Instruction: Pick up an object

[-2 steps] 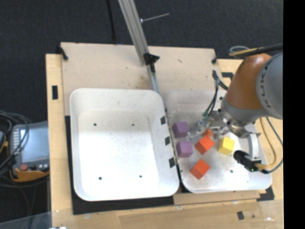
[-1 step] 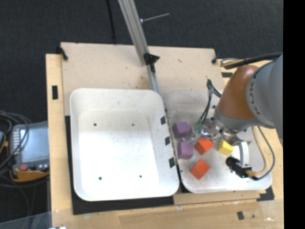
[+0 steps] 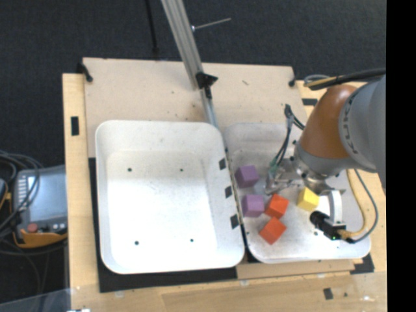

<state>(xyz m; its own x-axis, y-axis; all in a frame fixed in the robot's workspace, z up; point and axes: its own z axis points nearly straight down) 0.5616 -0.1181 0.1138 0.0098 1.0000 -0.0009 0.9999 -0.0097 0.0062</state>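
Pale wooden bench [image 3: 149,90] on dark carpet carries two shallow white plastic bins. Nearest in the right bin [image 3: 312,252] lies an orange cube [image 3: 272,230], then a second orange cube [image 3: 277,206] beside a purple cube [image 3: 253,205], a yellow cube [image 3: 308,199], and another purple cube [image 3: 246,175]. The gripper [image 3: 276,182] hangs over them, half hidden by the grey arm [image 3: 338,132]; I cannot tell its opening or any hold. The left bin [image 3: 162,194] has smooth rounded corners.

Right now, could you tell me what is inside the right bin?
The right bin holds two purple cubes, two orange cubes and a yellow cube. The arm covers the bin's far right part, so anything beneath it is hidden.
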